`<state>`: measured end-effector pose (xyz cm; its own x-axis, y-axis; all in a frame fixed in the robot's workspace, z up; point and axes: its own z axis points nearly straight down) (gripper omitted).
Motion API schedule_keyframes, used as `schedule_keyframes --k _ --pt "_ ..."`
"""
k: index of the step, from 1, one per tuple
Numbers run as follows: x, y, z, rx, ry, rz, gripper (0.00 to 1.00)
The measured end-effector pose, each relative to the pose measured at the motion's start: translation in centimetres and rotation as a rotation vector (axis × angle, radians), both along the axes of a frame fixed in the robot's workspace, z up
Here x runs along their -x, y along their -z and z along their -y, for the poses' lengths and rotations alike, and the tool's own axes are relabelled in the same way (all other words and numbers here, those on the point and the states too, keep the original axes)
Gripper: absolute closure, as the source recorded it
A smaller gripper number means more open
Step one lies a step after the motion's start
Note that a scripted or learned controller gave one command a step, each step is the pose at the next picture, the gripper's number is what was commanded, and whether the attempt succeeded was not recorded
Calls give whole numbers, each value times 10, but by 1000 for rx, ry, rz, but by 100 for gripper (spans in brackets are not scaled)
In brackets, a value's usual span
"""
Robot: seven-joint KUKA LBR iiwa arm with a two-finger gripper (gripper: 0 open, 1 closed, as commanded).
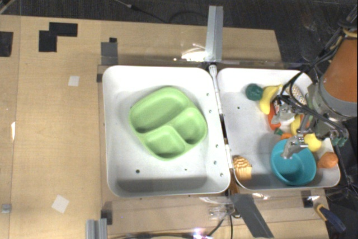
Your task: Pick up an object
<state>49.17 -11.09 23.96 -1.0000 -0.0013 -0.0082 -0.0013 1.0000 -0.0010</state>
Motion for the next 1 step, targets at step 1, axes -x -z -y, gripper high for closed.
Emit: schedule_keyframes --k 1 --pt "-23 142 40 1 106 6 0"
